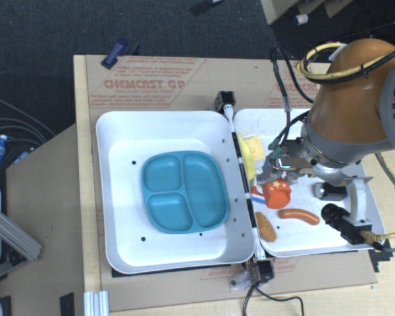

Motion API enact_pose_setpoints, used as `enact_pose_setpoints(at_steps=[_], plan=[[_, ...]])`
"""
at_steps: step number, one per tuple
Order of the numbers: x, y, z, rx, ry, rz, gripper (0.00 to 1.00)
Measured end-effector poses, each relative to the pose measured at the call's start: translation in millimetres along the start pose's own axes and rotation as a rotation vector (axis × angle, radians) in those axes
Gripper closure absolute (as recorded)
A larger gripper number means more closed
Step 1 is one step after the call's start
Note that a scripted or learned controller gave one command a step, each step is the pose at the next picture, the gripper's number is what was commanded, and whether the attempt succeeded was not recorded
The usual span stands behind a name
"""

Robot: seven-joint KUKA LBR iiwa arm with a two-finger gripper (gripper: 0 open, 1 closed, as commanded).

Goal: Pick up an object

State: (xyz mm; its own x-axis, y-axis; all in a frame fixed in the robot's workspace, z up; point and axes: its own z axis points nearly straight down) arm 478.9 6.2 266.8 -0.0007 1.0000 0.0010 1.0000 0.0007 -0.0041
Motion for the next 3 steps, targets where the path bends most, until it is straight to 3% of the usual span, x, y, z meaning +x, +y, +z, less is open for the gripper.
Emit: enact_pose_setpoints(at_steps=[1, 2, 3], plan=[[-46.2, 47.4, 4.5, -0.005, -0.002, 0.001, 1.00], [2.3, 5.5, 1.6, 0.000, 0.000, 0.000, 1.00], [-39.8, 26.8, 11.7, -0.005, -0.002, 0.002, 1.00]])
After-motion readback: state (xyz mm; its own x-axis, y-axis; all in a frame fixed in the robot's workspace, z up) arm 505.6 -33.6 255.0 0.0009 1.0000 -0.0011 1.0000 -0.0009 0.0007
